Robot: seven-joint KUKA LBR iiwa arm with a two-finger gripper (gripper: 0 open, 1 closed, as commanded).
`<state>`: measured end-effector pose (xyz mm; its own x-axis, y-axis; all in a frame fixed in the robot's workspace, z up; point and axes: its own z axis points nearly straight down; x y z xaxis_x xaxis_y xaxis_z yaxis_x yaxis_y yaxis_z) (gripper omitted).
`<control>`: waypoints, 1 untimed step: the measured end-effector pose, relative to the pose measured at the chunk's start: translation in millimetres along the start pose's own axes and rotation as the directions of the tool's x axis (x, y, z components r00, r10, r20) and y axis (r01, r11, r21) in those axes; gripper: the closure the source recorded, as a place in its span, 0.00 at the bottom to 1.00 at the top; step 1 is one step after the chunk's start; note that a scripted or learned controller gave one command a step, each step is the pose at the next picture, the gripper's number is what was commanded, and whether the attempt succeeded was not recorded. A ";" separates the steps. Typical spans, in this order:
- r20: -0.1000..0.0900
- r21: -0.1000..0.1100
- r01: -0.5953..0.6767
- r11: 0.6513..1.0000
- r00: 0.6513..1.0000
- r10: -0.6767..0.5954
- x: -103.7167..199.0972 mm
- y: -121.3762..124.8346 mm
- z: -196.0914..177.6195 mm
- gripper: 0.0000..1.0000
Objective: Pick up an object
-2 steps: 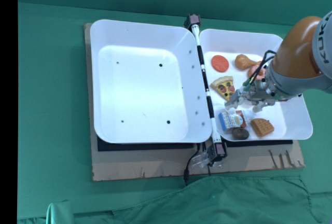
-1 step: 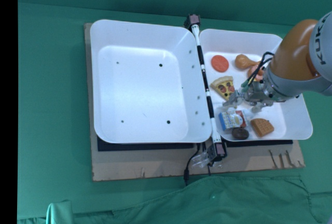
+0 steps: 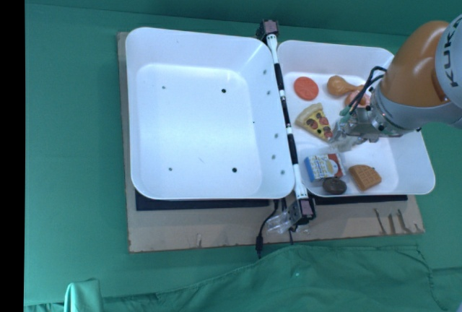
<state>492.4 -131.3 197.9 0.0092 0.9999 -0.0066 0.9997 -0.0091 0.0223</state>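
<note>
Cardboard (image 3: 216, 235) under the bench setup sits nearest, with a black cable clump (image 3: 289, 220) at its front edge between the two bins. Just behind that, in the front corner of the right bin (image 3: 415, 184), lie a dark brown round cookie (image 3: 334, 186), a waffle (image 3: 365, 177) beside it to the right, and a blue-and-white packet (image 3: 320, 167) to the left, against the divider bar (image 3: 285, 123).

Farther back, the gripper (image 3: 348, 136) hangs low over the middle of the right bin, directly behind the packet and cookie; whether its fingers are spread or pressed together cannot be made out, and nothing is seen pinched in it. A pizza slice (image 3: 315, 120) lies just left of the gripper, close beside it, its long axis running diagonally, the narrow tip pointing toward the front right and the crust toward the back left.

Behind it rest a red disc (image 3: 306, 88) and a chicken drumstick (image 3: 341, 85), whose long axis runs left to right; a pinkish item (image 3: 359, 97) is partly hidden by the arm.

To the left, the left bin (image 3: 195, 123) shows bare white floor with small dark dots.
</note>
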 end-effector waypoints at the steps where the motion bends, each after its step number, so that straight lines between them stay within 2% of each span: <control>1: -0.003 0.013 0.007 1.000 1.000 -0.007 2.9 6.0 -45.7 1.00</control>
<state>497.4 -128.1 243.7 0.0025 1.0000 -0.0034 1.0000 -0.0024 0.0091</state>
